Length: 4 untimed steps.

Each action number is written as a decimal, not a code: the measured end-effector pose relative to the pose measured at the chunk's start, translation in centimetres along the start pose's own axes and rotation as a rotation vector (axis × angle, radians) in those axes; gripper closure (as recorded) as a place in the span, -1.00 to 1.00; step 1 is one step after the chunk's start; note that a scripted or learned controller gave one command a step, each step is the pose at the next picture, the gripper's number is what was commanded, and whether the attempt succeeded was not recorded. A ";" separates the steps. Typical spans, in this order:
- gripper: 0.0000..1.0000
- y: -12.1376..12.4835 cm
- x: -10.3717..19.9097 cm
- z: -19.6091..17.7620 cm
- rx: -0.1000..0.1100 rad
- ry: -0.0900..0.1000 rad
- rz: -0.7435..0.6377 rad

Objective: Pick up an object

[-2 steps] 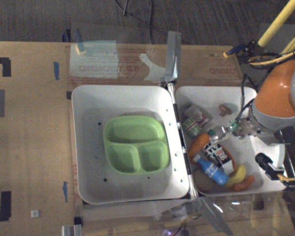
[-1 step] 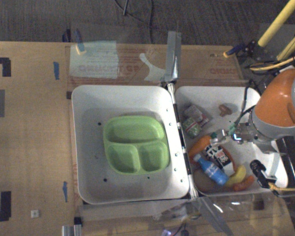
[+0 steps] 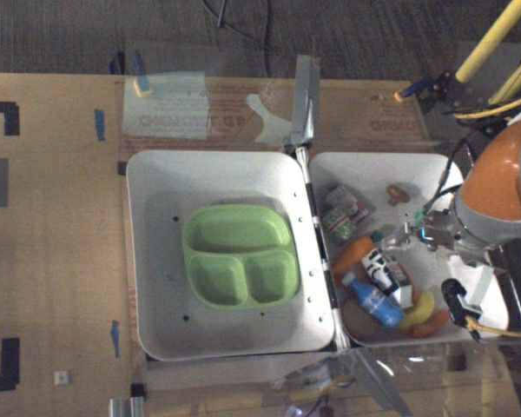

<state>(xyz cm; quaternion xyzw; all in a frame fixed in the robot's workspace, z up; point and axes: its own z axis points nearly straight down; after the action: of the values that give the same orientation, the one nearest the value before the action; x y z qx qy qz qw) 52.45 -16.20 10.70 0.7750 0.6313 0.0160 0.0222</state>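
Camera view: two white bins are seen side by side on the bench. A green divided plate [image 3: 240, 254] is laid in the middle of the left bin [image 3: 152, 189]. Several small things are gathered in the right bin [image 3: 369, 165]: a crumpled packet [image 3: 341, 210] near the dividing wall, a small brown piece [image 3: 398, 194] toward the far edge, an orange carrot [image 3: 352, 254], a black-and-white item [image 3: 380, 268], a blue bottle [image 3: 372, 301] and a yellow banana [image 3: 419, 309] by the near edge. The gripper [image 3: 403, 235] is held low over the right bin's middle, just beside the carrot; whether it is spread or pressed together cannot be told.
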 end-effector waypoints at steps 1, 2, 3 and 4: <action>-1.00 10.8 -0.3 -7.2 0.053 -0.002 0.135; -1.00 7.7 7.5 0.5 0.051 0.003 -0.039; 1.00 7.9 7.7 -0.5 0.050 0.002 -0.043; -1.00 7.9 7.7 -0.5 0.050 0.002 -0.043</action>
<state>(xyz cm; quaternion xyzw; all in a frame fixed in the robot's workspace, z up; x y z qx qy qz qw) 61.67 -10.22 11.61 0.7615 0.6482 0.0004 0.0027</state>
